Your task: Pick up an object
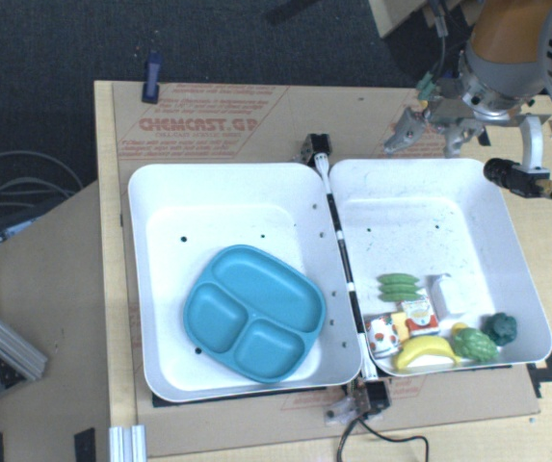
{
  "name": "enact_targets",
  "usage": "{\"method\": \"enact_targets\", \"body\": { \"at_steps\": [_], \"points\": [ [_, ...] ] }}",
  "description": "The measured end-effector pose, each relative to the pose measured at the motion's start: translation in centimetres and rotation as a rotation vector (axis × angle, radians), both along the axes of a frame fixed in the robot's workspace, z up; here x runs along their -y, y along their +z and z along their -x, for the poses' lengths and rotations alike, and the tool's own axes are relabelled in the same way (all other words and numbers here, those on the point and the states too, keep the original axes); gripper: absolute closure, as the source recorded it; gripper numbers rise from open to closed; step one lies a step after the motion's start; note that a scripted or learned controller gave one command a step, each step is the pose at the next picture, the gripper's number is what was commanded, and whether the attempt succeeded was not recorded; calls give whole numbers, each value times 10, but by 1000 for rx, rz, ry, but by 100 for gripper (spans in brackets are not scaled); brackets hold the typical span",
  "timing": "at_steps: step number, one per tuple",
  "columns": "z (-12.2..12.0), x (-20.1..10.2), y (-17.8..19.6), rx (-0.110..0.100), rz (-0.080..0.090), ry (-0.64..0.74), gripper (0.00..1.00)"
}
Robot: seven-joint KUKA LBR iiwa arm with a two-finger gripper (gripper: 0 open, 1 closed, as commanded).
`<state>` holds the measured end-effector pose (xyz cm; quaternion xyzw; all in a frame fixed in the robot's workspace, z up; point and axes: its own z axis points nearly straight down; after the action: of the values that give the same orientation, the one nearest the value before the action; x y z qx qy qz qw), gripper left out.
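Note:
My gripper [431, 137] hangs over the far rim of the right bin [420, 210], its two fingers spread apart with nothing between them. A cluster of toy food lies in that bin's near right corner: a green pea pod [398, 285], a white block [441, 295], a red-and-white carton [415, 314], a yellow banana [425, 354], a light green vegetable [475, 345] and a dark green broccoli [500, 328]. The left bin [160, 219] holds a blue divided plate [254, 311].
A black divider strip [341, 248] runs between the two bins. A black fitting [516, 175] sits at the right bin's far right rim. On the cardboard at the far left stands a small blue object [150, 77]. Cables [15, 205] lie off the bench's left side.

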<state>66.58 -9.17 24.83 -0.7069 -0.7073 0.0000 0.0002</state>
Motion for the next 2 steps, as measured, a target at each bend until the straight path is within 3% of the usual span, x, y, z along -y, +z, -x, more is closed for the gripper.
{"method": "enact_targets", "body": {
  "at_steps": [1,2],
  "points": [
    [48,93,23,-1,2,-2,0],
    [70,19,-164,1,0,0,0]
  ]
}}
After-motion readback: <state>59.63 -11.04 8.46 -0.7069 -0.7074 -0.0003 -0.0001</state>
